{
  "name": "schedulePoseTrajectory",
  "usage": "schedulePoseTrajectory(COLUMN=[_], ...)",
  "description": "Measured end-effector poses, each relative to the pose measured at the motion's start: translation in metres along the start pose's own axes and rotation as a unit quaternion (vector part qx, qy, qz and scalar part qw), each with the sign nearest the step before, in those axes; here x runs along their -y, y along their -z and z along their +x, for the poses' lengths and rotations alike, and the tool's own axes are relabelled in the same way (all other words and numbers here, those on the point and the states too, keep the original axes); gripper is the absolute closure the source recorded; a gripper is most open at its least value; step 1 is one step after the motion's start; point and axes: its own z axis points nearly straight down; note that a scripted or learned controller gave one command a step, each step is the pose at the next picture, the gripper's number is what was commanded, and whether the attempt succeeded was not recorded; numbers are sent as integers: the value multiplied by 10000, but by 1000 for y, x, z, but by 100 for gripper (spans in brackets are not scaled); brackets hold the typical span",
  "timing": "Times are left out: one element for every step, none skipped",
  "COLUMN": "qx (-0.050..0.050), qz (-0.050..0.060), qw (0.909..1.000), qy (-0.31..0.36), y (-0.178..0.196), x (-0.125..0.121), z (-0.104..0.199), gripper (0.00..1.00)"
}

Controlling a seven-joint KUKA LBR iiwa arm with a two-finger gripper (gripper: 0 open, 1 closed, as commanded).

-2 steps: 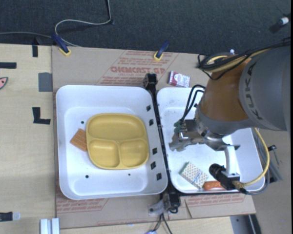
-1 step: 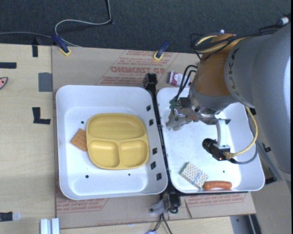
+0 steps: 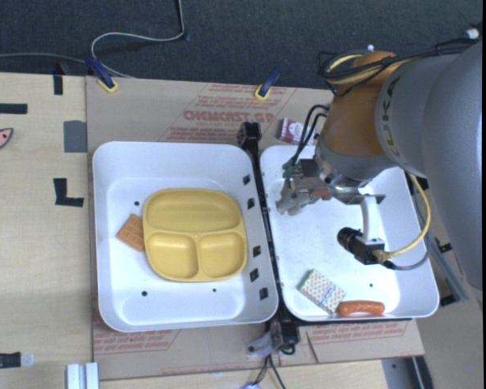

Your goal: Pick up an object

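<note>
My gripper [image 3: 294, 197] hangs over the upper left part of the right bin [image 3: 308, 254], near the divider between the bins. Nothing shows between its fingers. At the near edge of the right bin lie a small white patterned packet [image 3: 321, 289] and an orange-red sausage [image 3: 360, 308], well below the gripper. A yellow divided plate [image 3: 196, 233] sits in the left bin [image 3: 113, 290]. A tan cracker-like square [image 3: 131, 232] pokes out from under the plate's left edge.
The grey arm with its orange band [image 3: 352, 124] covers the upper right of the right bin. A black cable fitting [image 3: 358, 245] with a yellow hose hangs over that bin's middle right. A small red-and-white box [image 3: 288, 130] lies on the cardboard behind the bins.
</note>
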Motion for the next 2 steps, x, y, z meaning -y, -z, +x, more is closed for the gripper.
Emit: schedulePoseTrajectory(qx=[-3, 16], qz=[10, -12], qw=[10000, 10000], qy=[9, -24], y=[9, -66], x=[0, -44], z=[1, -187], gripper=[100, 100])
